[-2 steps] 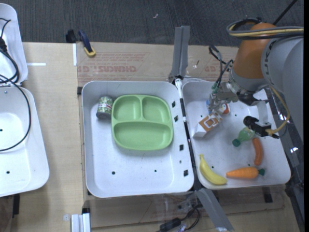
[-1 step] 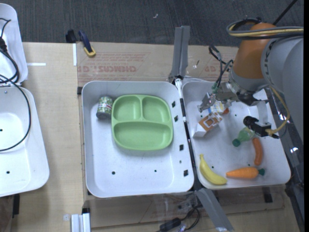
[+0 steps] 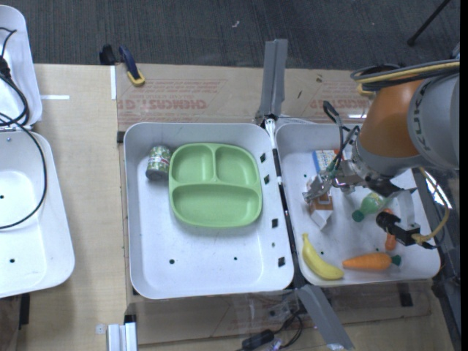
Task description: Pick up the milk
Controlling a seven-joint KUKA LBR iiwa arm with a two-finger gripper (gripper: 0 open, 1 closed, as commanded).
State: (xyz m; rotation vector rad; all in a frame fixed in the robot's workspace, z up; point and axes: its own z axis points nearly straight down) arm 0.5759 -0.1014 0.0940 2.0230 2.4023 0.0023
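The milk (image 3: 320,210), a small white carton with a brownish side, lies in the right bin (image 3: 292,196) near its left wall. My gripper (image 3: 317,190) is right over the carton's top end, touching or nearly touching it. The arm's grey and orange wrist (image 3: 391,134) reaches in from the right and hides the bin's far right part.
In the right bin lie a banana (image 3: 320,262), a carrot (image 3: 369,262), a green fruit (image 3: 370,205) and a blue and white packet (image 3: 322,159). The left bin (image 3: 139,218) holds a green divided plate (image 3: 216,185) and a small can (image 3: 157,162).
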